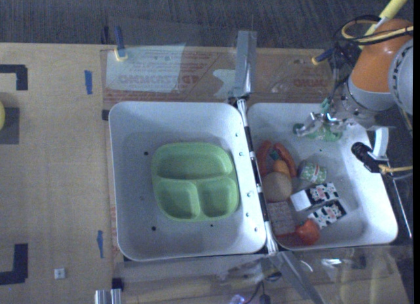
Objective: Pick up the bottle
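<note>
Though the two small cartons [326, 203] at the near end of the right bin [374, 220] carry a bold black-and-white print, no word on them can be read. They lie well on the near side of the gripper [320, 124], touching each other. Just beside them, toward the bin divider, are a red piece [307, 231], a brown gridded slab [279, 216] and a rounded tan lump [277, 186].

A small rounded item [313, 171] with a green and reddish label lies between the cartons and the gripper; its label is too small to read. Orange and red pieces [275, 156] lie by the divider, on the gripper's left-bin side.

What appears to be the bottle [330, 134] is a pale green, partly see-through shape lying low at the far end of the right bin, directly under the gripper. It is blurred, with no label that can be made out. The gripper's metal end hangs right over it, at or near contact; whether the gripper is open or closed, and whether it grips the bottle, cannot be told.

In the left bin [128, 132], well away from the gripper, sits a green divided tray [195, 179].

Beyond both bins, a clear sheet [154, 69] bears reddish lettering that shows reversed and cannot be read.
</note>
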Tool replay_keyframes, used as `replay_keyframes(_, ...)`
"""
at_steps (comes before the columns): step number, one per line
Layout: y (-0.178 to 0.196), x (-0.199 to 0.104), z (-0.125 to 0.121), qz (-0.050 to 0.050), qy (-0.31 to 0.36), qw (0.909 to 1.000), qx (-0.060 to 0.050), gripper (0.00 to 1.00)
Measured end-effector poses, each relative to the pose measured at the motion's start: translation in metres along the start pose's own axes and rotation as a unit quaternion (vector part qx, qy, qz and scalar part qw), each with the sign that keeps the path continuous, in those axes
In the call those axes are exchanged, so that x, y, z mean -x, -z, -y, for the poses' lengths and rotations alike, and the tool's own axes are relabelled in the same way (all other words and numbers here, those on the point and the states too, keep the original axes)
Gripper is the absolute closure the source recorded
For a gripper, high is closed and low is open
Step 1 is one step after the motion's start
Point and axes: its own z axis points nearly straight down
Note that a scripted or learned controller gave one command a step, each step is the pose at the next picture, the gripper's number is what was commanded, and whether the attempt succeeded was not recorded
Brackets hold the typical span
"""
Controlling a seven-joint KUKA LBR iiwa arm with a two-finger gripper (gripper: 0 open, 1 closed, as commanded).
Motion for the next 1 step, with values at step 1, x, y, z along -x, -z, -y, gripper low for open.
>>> replay_keyframes(1,0.0195,0.0035,-0.0045,0.005,0.001,1.0,0.007,1.0)
